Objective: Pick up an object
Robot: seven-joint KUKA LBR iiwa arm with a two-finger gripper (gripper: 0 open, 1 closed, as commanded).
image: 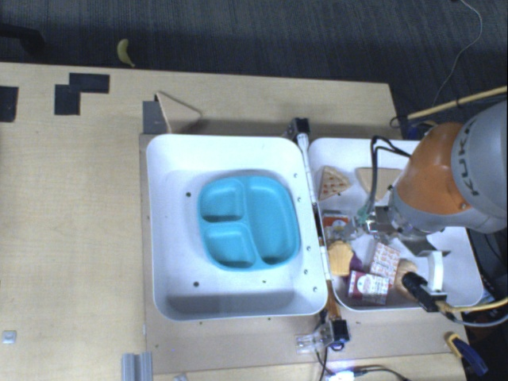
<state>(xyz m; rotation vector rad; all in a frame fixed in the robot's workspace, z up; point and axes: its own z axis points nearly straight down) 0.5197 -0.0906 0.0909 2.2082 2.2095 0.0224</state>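
The right bin (475, 288) holds several small items. A tan waffle-patterned wedge (333, 182) lies at its back left, and a red and white piece (337, 223) sits in front of that. Further forward are a yellow block (340, 257), a pink-and-white patterned box (386, 259), a maroon box (368, 286) and a brown piece (409, 281). My gripper (371, 223) hangs low over the middle of this bin, just right of the red and white piece and behind the patterned box. The grey wrist and its orange band (432, 173) cover the items beneath.
The left bin (171, 213) holds a blue divided tray (248, 221). A black-tipped tool (300, 129) lies at the back between the bins. Cables and a small clip (337, 332) sit at the bench's front edge. The wooden bench stretches out to the left.
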